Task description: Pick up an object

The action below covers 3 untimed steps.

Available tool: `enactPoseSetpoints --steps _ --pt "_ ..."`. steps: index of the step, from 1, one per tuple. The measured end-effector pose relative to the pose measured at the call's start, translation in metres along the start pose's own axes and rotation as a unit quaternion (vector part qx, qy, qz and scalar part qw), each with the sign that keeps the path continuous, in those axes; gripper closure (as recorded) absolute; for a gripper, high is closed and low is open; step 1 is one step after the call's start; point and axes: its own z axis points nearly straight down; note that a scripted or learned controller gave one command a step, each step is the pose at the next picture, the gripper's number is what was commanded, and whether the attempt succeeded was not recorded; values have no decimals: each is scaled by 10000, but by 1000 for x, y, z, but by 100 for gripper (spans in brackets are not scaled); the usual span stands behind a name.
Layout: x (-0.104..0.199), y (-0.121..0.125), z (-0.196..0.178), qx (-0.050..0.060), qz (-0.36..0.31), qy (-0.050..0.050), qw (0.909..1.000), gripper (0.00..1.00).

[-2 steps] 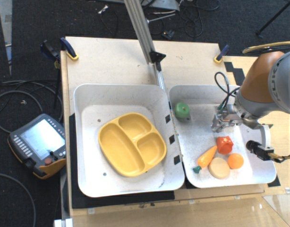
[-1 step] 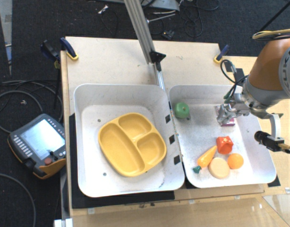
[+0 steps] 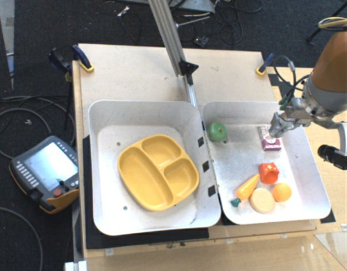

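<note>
Toys are all bunched in the right bin [image 3: 309, 168], presumably so the arm, coming in from that side, can reach any of them. The tool [image 3: 275, 130] hangs right over a small purple-and-white box [image 3: 271, 140], touching it or just above it (hard to say from this angle), so that box looks like the pick target. How the tool is set can't be made out, and nothing is visibly pinched. Nearer the camera from the tool sit a red piece [image 3: 268, 173], an orange ball [image 3: 282, 192], a cream disc [image 3: 262, 201] and a carrot [image 3: 246, 188]. A green apple [image 3: 217, 131] lies off toward the yellow divided plate [image 3: 157, 171] in the other bin.
</note>
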Motion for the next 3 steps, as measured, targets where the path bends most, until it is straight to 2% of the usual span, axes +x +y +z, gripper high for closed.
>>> enactPoseSetpoints --steps 1,3 --pt "0 1 -25 18 1 5 10000 100" --pt "102 -21 -12 51 -22 23 10000 100"
